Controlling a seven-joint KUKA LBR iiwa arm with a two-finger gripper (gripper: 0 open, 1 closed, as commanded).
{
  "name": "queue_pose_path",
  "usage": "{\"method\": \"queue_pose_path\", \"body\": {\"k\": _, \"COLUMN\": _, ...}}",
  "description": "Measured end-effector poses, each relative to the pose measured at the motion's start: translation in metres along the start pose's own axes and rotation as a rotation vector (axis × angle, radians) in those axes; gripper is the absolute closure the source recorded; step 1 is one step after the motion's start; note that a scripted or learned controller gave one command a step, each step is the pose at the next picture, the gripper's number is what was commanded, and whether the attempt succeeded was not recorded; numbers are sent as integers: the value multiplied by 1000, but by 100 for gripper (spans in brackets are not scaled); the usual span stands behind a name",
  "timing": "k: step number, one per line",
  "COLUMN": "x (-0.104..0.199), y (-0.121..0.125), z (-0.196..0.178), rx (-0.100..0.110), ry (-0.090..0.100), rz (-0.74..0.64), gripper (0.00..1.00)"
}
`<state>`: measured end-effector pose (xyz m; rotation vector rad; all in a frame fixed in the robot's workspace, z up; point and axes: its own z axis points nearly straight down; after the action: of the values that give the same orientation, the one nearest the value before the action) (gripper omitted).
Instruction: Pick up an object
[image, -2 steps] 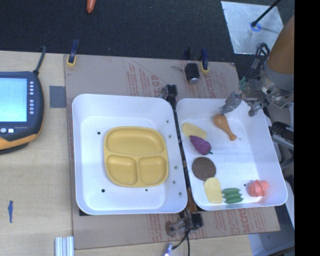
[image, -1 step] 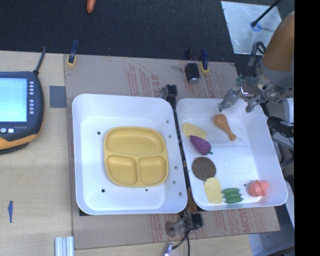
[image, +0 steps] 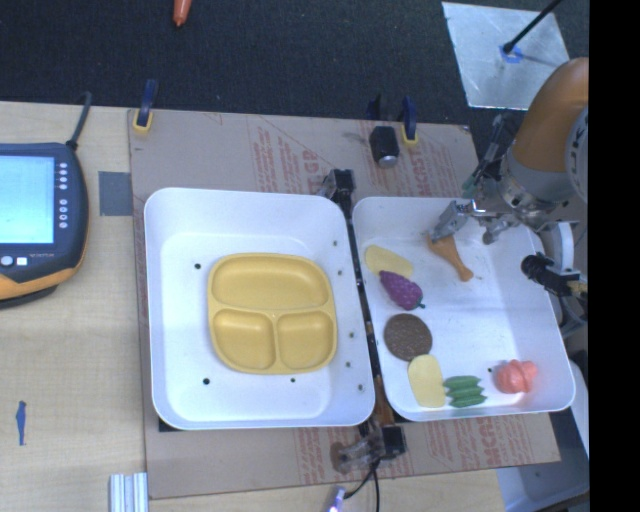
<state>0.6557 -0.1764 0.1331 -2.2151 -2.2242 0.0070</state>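
Two white bins (image: 160, 300) are sitting on the brown bench (image: 60, 380); the fingers (image: 447, 226) are pinching an orange drumstick (image: 452, 255).

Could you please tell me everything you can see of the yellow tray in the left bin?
The yellow tray is a matte, plastic-looking plate with rounded corners and three compartments: one wide one across the far side and two smaller ones side by side on the near side, split by raised ridges. It lies flat and upright near the middle of the left bin, slightly askew to the walls. Nothing sits in it, and it touches only the bin floor.
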Motion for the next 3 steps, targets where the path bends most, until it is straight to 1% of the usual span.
{"method": "queue_pose_path", "body": {"k": 1, "x": -4, "y": -10, "z": 42, "rx": 0, "ry": 0, "rz": 0, "gripper": 0}}
{"method": "queue_pose_path", "body": {"k": 2, "x": 53, "y": 1, "z": 36, "rx": 0, "ry": 1, "rz": -2, "gripper": 0}}
{"method": "queue_pose_path", "body": {"k": 3, "x": 17, "y": 1, "z": -26, "rx": -4, "ry": 1, "rz": 2, "gripper": 0}}
